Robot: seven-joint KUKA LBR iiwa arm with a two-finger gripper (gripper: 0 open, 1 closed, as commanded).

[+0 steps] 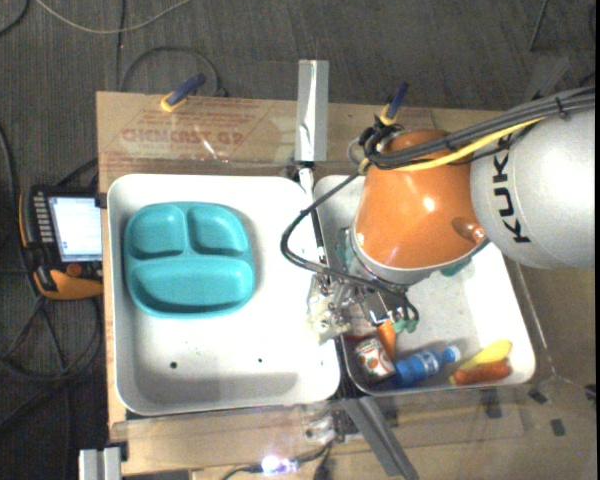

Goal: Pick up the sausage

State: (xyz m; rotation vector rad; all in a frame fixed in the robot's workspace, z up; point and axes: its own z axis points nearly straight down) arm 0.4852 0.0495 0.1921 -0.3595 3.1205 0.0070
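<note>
Hand: the two-finger hand (330,313) is seen low over the left edge of the right shallow white bin (515,303), under the grey arm with its orange band (420,213); whether it is open or closed cannot be told.
Sausage: no item can be firmly identified as the sausage; a reddish-brown piece (372,358) at the near left corner of the right bin, just beside the hand, is judged the likeliest candidate.
Neighbours: a blue plastic bottle (425,365) touches that piece; an orange carrot-like item (480,372) and a yellow banana-like item (495,351) lie along the near edge.
Risks: a neighbour could be grabbed instead, because the items are crowded; the bin wall could be struck, because the hand sits at the corner; a rounded piece could slip from a partial pinch.
Left bin: one teal three-compartment plastic tray (190,258) is carried in the left shallow white bin (220,368).
Counts: two bins, one tray, one bottle, four small items in the right bin, one arm.
</note>
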